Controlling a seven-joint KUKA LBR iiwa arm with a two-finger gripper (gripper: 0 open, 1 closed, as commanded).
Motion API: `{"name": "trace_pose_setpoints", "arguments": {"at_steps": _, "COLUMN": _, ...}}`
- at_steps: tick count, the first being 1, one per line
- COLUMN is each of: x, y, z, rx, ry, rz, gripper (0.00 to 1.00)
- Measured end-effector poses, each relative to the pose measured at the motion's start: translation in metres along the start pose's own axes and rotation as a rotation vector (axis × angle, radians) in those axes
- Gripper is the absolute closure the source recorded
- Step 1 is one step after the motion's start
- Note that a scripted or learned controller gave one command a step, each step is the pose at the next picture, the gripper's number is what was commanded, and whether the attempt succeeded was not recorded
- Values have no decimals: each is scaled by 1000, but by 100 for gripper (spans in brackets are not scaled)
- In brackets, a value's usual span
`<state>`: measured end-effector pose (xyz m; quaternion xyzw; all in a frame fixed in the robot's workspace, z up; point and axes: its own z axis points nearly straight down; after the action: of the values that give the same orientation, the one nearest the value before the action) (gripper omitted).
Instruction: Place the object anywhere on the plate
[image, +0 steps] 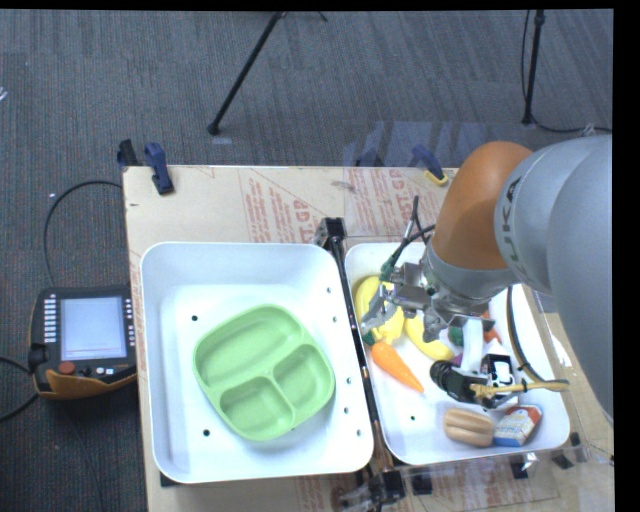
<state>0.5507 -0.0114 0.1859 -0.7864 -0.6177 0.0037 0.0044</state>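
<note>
Even overhead light, soft shadows — mild glare on white bins (165, 300), slight overall blur.

Two white bins (165, 300) sitting side by side, one green plate (263, 372), one carrot (397, 366), one bread roll (469, 427), one handheld pendant (85, 338)

— What do we see around the bench?
— Dark grey carpet (300, 90), with thin black tripod legs (245, 75) crossing it at the top.
— And on our left?
— A teach pendant (85, 340) lies on the floor, its black cable (60, 215) looping away; blue clamps (158, 168) grip the wooden benchtop (250, 205).
</note>
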Motion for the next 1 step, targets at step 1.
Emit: {"name": "trace_pose_setpoints", "arguments": {"at_steps": 1, "x": 0, "y": 0, "z": 0, "rx": 0, "ry": 0, "rz": 0, "gripper": 0}}
